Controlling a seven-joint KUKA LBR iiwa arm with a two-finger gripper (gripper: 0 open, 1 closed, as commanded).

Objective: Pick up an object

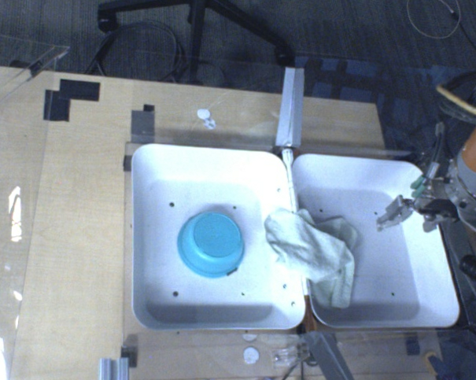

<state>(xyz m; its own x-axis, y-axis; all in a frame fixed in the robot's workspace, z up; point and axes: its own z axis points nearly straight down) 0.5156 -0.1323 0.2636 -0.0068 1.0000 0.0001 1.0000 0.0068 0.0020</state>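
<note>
The crumpled white cloth [318, 256] lies draped over the divider where the two bins meet, one lobe bunched in the left bin [150, 299] and the longer part trailing into the near-left corner of the right bin [433, 312]; its long axis runs at a slant, from the divider toward the near rim. From the gripper [410, 212], which hangs over the right bin's right-hand part with nothing between its fingers, the cloth lies to the view's left and somewhat nearer the camera, with a stretch of bare white bin floor between the two. Whether the jaws stand parted or closed I cannot tell: the fingertips are small and blurred against the bin. Further out the same way, well beyond the cloth and across the divider, a blue bowl [211, 244] sits upside down near the middle of the left bin, apart from the cloth's left edge. In my judgement the cloth is the nearer and easier target, since reaching it calls for a short travel leftward and toward the near rim, then a descent onto the bunched fold beside the divider. The divider's ridge under the cloth could foul one finger, so the part of the cloth lying inside the right bin looks the safer place to close.
</note>
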